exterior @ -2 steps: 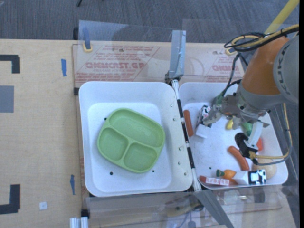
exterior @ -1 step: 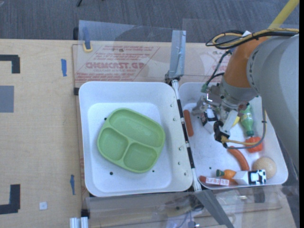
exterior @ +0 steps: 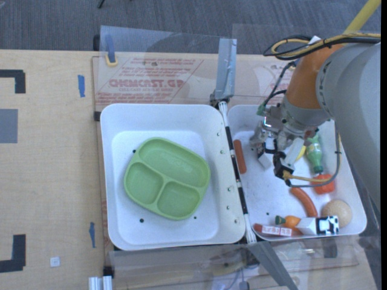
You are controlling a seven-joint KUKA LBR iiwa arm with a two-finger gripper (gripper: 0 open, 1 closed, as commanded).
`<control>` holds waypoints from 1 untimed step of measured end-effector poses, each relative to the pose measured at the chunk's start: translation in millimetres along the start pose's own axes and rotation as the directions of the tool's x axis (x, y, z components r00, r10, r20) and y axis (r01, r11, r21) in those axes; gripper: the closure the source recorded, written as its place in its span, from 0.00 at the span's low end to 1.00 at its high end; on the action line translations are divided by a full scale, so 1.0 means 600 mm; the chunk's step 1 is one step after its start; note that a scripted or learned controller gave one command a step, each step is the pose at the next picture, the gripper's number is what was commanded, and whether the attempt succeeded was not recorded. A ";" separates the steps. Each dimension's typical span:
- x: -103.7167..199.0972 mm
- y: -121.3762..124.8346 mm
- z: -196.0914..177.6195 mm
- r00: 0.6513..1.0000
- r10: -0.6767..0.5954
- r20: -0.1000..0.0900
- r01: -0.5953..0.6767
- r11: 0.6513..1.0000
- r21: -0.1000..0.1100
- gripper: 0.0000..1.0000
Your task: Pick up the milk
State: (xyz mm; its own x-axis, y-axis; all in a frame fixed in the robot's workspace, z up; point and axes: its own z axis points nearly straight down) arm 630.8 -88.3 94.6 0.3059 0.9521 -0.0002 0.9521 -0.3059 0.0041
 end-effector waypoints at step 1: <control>0.056 -0.124 -0.146 0.952 0.307 0.004 -0.307 0.952 0.009 1.00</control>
State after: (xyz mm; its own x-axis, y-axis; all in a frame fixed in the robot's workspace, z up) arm 570.1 -33.4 181.9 0.5832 0.8123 -0.0033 0.8123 -0.5832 -0.0052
